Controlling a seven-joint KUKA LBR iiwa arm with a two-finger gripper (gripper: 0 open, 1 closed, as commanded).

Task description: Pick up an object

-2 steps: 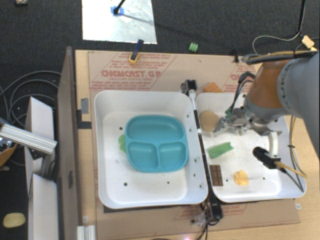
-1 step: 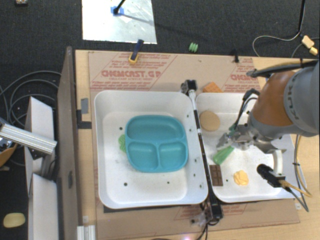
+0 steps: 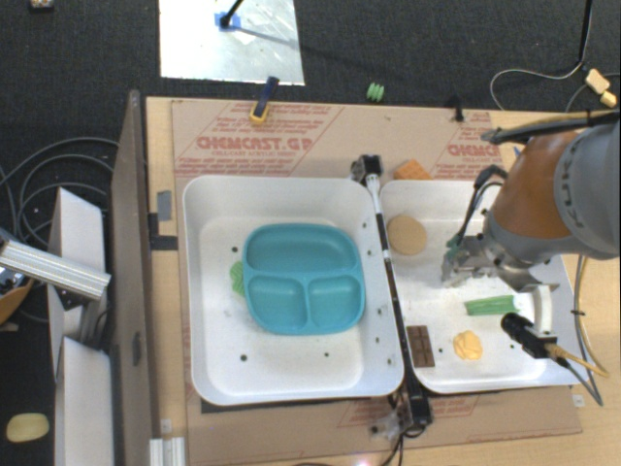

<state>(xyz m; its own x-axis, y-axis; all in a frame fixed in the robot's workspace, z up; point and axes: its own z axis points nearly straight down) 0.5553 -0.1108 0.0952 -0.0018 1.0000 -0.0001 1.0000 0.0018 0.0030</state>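
Shows the gripper point(image 3: 462, 266) low over the floor of the right bin point(image 3: 432, 289); cannot tell how wide it stands. Places closest to it, just beside and toward the near rim, one green bar point(image 3: 490, 305): judged the likeliest pick, probably light, stiff and smooth, best taken across its narrow width at mid-length. Places next, on the gripper's other side toward the divider, one tan disc point(image 3: 407, 234): flat and low, likely to slip unless pinched across its edge. Puts farther toward the near rim one yellow lump point(image 3: 468, 346), rounded and perhaps soft, and one brown slab point(image 3: 419, 346) against the divider, thin and hard to get under. Sets one orange wedge point(image 3: 412, 170) at the far rim, in or out of the bin unclear. Leaves farthest off, in the left bin point(image 3: 218, 348), one teal divided plate point(image 3: 304, 278), broad and awkward, over one green scrap point(image 3: 236, 278). Counts two bins, seven loose things.
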